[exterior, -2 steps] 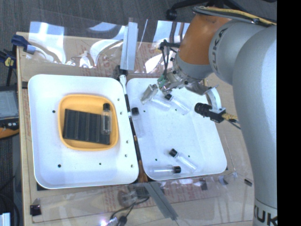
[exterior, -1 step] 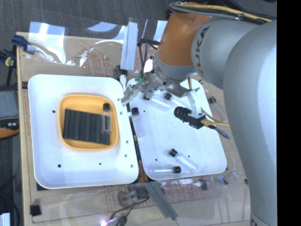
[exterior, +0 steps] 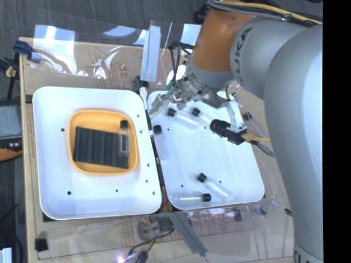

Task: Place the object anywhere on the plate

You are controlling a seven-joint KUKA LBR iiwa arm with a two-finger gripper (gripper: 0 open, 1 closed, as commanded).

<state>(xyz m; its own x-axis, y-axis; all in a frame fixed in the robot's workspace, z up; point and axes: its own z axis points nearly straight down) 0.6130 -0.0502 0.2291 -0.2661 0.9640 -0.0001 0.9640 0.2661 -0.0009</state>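
Two shallow white bins sit side by side on a bench, seen from above at a slant. Largest of all is the grey robot arm [exterior: 279, 92], which fills the right side and reaches in over the far edge of the right bin [exterior: 241, 169]; an orange band [exterior: 216, 37] wraps it above the wrist. The left bin [exterior: 49, 147] holds a yellow plate [exterior: 74, 127] with rounded corners, and a dark ribbed pad [exterior: 96, 146] covers most of the plate's middle. One clear tube with a black cap [exterior: 124, 138] lies on the plate, along the pad's right edge, cap toward the far side. The gripper [exterior: 181, 95] hangs low at the far left corner of the right bin, just beside the wall between the bins; whether it is open or closed cannot be told, and nothing is visibly held. Several more clear tubes [exterior: 194, 199] with black caps lie scattered in the right bin, some near the gripper, others toward the near edge.
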